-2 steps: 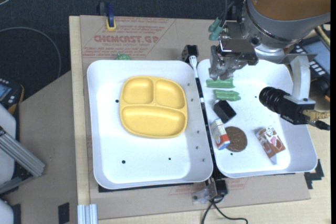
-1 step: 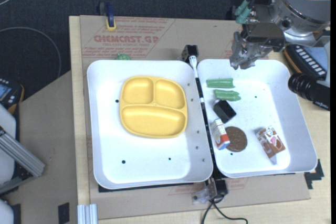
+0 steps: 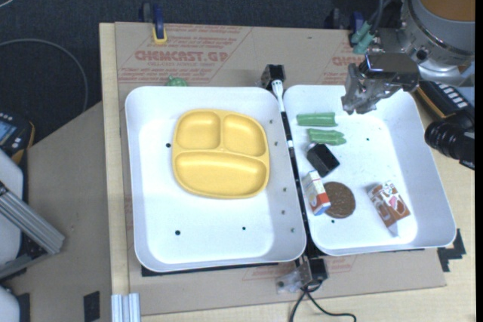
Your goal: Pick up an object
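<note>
In the right bin [image 3: 423, 162] I see the candidate objects: two green pods [image 3: 315, 119] [image 3: 327, 136] near its far left, a black block [image 3: 323, 159] just below them, a small red-and-white carton [image 3: 317, 193] touching a brown disc [image 3: 339, 200], and a brown wrapped packet [image 3: 389, 205] apart to the right. My gripper [image 3: 361, 103] hangs over the bin's far edge, holding nothing; whether it is parted I cannot tell. The left bin [image 3: 151, 185] holds a yellow divided tray [image 3: 220, 153]. Both bins rest on the counter [image 3: 121, 87].
</note>
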